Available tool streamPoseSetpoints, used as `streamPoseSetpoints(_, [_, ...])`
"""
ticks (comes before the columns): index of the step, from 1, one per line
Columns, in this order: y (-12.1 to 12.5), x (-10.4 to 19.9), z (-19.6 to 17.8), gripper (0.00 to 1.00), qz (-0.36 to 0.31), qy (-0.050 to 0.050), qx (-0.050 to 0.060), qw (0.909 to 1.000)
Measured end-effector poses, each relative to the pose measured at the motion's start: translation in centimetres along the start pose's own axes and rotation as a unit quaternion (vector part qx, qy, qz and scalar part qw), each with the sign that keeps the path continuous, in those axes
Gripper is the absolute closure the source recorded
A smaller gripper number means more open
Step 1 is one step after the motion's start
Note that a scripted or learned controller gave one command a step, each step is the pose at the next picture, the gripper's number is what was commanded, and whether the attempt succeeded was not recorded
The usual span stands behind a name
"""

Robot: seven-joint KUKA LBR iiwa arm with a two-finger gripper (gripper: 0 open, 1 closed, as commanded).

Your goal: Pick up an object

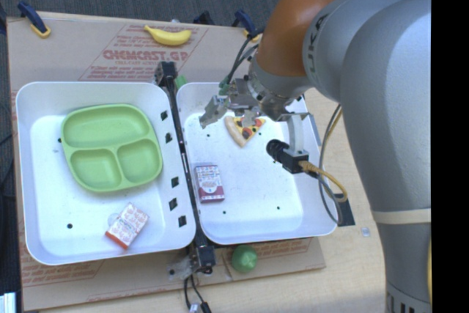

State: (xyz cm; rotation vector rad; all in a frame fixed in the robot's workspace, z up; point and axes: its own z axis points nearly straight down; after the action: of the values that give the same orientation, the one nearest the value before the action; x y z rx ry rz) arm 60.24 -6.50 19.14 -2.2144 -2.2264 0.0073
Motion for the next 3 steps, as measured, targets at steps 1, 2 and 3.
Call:
streamPoseSetpoints(1, [-5.1,7.6,0.0,0.00,-0.002,0.001,0.000,1.0000])
streamPoseSetpoints(2, [-5.1,7.5,0.0,0.00,-0.001,0.001,0.000,1.0000])
streamPoseSetpoints(3, [1.8,0.5,-0.1,0.00,0.001,0.001,-0.001,1.0000])
